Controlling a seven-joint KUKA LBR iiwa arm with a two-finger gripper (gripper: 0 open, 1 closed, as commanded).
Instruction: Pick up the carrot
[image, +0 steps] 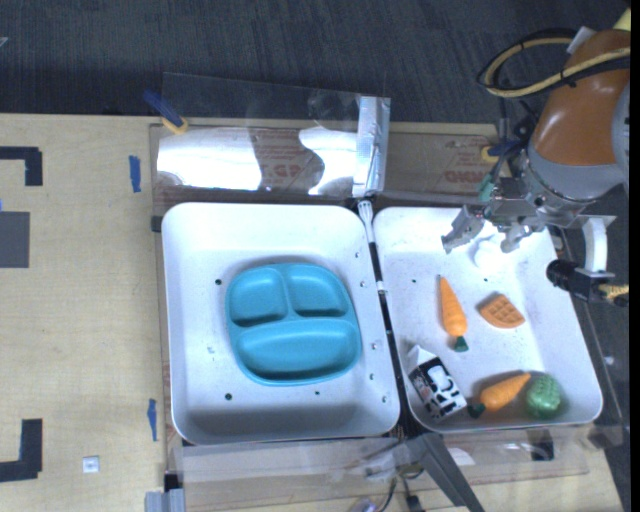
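Observation:
An orange carrot (453, 311) with a small green tip lies in the right bin (405, 250), pointing toward the back. A second carrot-like orange piece (503, 391) rests near the bin's front edge. My gripper (487, 234) hovers over the back of the right bin, above and to the right of the carrot, well apart from it. Its two fingers stand spread with nothing between them.
In the right bin there is also an orange waffle-like piece (501, 312), a green vegetable (544, 397) and a black-and-white item (437, 387) at the front left. The left bin (190, 260) holds a blue divided plate (293, 323).

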